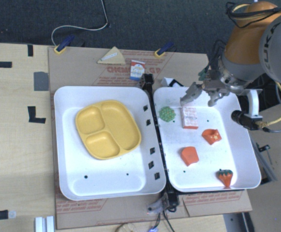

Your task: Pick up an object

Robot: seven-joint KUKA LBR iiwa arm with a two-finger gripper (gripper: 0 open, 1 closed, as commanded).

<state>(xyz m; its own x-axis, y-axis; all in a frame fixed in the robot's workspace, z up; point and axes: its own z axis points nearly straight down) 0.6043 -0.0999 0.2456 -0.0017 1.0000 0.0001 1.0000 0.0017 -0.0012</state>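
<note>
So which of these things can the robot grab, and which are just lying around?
For the job:
end effector, open, over the right bin
green ball
small white packet
orange-red piece
orange block
carrot-like toy

Just lying about:
yellow divided plate in the left bin
small carton and wedge on the cardboard behind

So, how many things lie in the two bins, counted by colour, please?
Yellow: 1, the divided plate
Green: 1, the round piece
White and red: 1, the small packet
Orange-red: 3, the chunk, the block, the piece with green top
Total: 6
</note>
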